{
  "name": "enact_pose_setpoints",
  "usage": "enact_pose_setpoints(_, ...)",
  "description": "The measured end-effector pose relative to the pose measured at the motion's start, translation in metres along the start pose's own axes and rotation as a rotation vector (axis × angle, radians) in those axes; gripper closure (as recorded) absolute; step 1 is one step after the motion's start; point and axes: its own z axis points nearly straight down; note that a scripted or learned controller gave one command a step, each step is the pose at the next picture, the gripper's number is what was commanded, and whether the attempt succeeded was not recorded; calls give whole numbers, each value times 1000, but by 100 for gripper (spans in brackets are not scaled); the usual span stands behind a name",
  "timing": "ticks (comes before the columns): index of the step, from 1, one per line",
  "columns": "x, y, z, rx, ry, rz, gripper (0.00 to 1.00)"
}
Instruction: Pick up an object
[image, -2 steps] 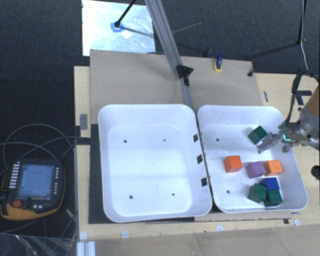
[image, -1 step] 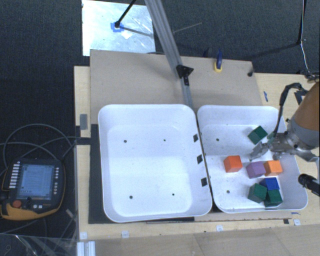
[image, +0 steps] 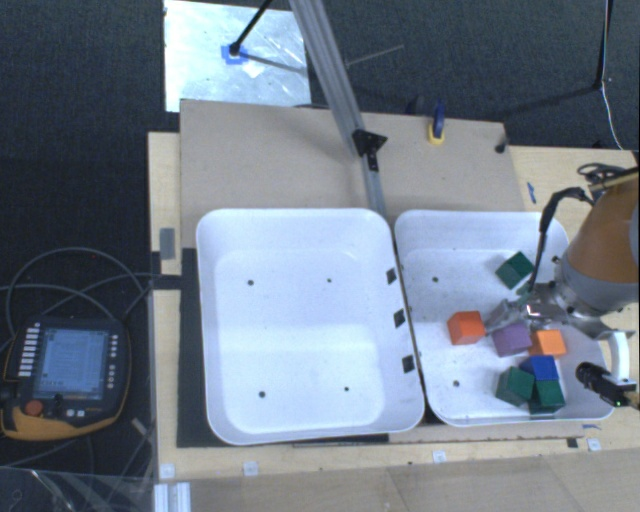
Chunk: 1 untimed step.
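Observation:
Several small blocks lie in the right bin (image: 440, 260): a green one (image: 515, 269) toward the back, an orange-red one (image: 465, 327) near the middle, a purple one (image: 511, 339), an orange one (image: 549, 343), a blue one (image: 543, 367) and two dark green ones (image: 517, 384) at the front right. My gripper (image: 520, 312) reaches in from the right and hangs low just above the purple block, between the orange-red and orange blocks. The arm's wrist hides part of the bin's right side.
The left bin (image: 300, 225) sits against the right one, with black clips along their shared wall. A slanted metal pole (image: 340, 90) rises behind the bins. A teach pendant (image: 65, 375) with cables lies on the floor at the left.

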Motion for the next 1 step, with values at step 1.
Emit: enact_pose_setpoints(1, 0, 2, -14, -6, -1, -2, 100)
